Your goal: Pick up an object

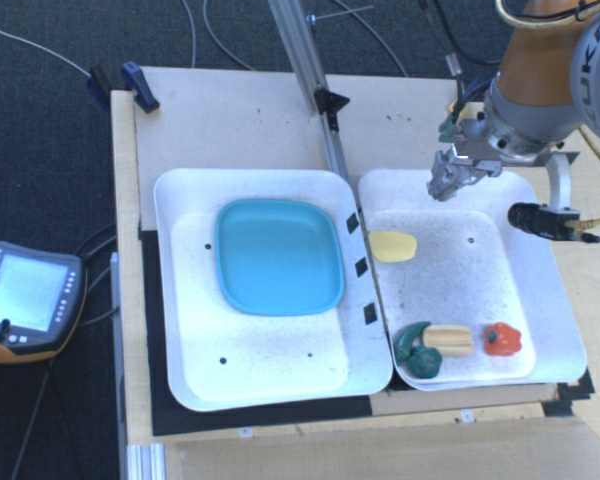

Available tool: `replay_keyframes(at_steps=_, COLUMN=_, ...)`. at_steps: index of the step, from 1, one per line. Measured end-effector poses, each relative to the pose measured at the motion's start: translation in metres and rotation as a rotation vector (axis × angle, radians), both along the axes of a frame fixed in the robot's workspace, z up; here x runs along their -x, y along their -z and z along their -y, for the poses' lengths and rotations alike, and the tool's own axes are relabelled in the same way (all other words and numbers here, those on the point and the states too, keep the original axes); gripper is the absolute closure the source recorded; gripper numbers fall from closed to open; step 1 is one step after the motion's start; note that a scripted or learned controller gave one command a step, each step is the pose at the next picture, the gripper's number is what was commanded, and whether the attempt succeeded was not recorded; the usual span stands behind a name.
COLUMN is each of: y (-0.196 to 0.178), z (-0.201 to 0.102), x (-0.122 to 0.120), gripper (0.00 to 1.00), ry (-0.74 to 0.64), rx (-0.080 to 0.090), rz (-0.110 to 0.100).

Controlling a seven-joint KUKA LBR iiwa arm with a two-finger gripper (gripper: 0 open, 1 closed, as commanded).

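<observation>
My gripper (446,186) hangs over the back rim of the right bin (540,268), with nothing visible between its fingers. In that bin a yellow lemon-shaped piece (393,246) lies by the left wall, well below and left of the gripper. Along the front wall lie a green pepper (418,350), a tan block (448,340) touching it, and a red tomato-like piece (501,339). A turquoise square plate (279,255) rests in the left bin (180,298).
A metal pole (305,58) slants down to the divider between the bins. A black cylinder on a bracket (540,219) sits at the right bin's far right rim. A teach pendant (25,298) lies left of the bench. Cables run across the floor behind.
</observation>
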State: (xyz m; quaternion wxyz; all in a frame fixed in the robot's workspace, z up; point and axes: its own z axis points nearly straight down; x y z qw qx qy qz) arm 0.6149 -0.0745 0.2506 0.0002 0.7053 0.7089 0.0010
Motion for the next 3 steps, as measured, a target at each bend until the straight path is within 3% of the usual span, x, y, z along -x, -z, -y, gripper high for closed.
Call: replay_keyframes(at_steps=3, y=0.019, z=-0.151, x=-0.043, gripper=1.0, ry=0.001, rx=0.0, rz=-0.002)
